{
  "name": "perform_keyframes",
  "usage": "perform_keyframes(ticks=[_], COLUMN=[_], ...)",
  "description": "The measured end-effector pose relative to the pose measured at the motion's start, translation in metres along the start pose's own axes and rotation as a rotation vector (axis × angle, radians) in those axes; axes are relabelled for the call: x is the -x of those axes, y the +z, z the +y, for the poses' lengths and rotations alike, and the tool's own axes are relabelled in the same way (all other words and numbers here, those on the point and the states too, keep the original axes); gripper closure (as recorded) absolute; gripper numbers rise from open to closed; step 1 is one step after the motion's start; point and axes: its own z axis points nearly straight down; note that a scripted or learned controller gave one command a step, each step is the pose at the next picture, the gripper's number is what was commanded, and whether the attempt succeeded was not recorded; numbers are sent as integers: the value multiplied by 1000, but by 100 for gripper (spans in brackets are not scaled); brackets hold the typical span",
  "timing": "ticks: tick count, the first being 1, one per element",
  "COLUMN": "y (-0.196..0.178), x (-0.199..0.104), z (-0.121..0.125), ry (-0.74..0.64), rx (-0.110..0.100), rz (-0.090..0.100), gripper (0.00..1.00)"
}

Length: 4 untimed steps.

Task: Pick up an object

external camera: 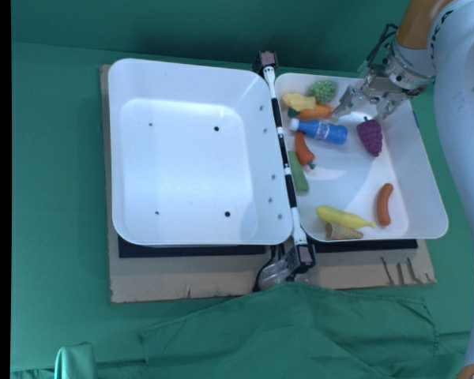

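no legible writing or brand marks. right bin (426,212): blue bottle (322,131) with white cap and pale label, purple grape bunch (370,136), green cluster (324,91), yellow piece (299,101), carrot (303,149), green stick (299,172), banana (344,217), sausage (385,204). gripper (366,106) above the bin's far side, just beside the grapes; fingers spread, gripping nothing. left bin (191,152) beside it on the surface.

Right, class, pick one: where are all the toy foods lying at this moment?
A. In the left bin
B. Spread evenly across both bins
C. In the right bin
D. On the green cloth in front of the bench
C: the purple grapes, blue bottle, banana and sausage all lie inside the right bin.
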Motion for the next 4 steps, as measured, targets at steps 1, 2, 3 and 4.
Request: perform_keyframes(ticks=[1,2,3,4], y=[-7,-1,1,-16], x=[-42,1,-5,-5], z=[-2,-21,-1,2], ry=[12,16,7,13], rx=[14,47,10,32], rz=[-14,-5,-8,-11], gripper=[0,0,0,100])
